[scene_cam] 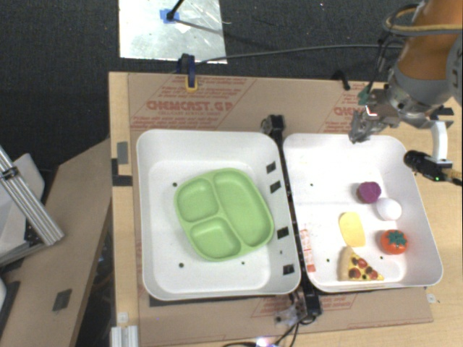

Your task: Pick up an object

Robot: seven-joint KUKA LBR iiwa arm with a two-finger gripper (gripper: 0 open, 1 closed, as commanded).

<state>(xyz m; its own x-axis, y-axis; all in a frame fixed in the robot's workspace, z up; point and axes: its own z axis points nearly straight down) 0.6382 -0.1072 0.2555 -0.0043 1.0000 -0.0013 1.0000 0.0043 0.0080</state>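
Small round purple object (369, 191), right bin (414, 186)

1. The two shallow white plastic bins (217, 147) look smooth with a soft sheen.
2. The light-green three-compartment plastic tray (224, 214) is smooth and matt.
3. The brown cardboard sheet (239, 100) covering the table is dull, printed with red lettering.
4. The small purple plastic toy (370, 191), white ball (389, 209) and orange-red toy tomato (394, 241) look smooth, slightly glossy.
5. The square silver foil-like sheet (171, 19) is shiny and wrinkled.
6. The dark floor covering (51, 63) looks rough, like carpet.
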